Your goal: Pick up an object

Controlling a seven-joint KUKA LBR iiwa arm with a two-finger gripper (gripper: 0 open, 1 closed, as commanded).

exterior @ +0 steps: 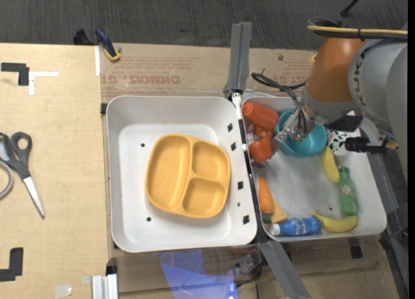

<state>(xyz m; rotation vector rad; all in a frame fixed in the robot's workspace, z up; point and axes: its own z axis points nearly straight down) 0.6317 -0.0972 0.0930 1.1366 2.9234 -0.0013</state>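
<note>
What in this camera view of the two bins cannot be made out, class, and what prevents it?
- Tool: finger state unclear; small, crowded against the teal bowl.
- Teal bowl's far rim: covered by the arm.
- Black-and-white item: mostly behind the arm, unidentifiable.
- Blue bottle: label too small.

One fixed camera above the bench, angled down — both white bins [123, 181] framed, moderately close

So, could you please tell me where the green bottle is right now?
The green bottle lies in the right bin, near its right wall, just below a banana and above another banana at the bin's lower right corner.
</note>
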